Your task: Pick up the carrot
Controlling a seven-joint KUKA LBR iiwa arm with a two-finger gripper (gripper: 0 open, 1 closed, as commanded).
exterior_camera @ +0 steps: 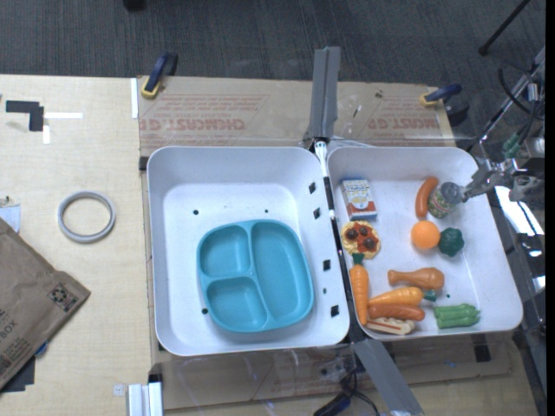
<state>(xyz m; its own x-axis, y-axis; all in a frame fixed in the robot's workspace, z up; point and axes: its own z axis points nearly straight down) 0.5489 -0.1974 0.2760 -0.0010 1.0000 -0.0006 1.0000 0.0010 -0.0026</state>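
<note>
Over at the right bin's (486, 258) far right edge, the gripper (479, 180) reaches in low, and I cannot tell how it's set. The carrot (359, 293) lies along the bin's near left wall, well apart from it. Behind, the cardboard (208, 118) reads "CHEMCAST" upside down.

Both bins (165, 258) look like smooth white plastic with a faint sheen. The teal tray (256, 276) is smooth, matt plastic. The carrot (359, 292) and the other toy food look like glossy moulded plastic. The tabletop (69, 146) is pale wood, matt. Brown cardboard (217, 115) lies flat behind the bins, printed in red. The tape ring (87, 216) looks papery. The floor (260, 16) is dark, rough carpet.
</note>
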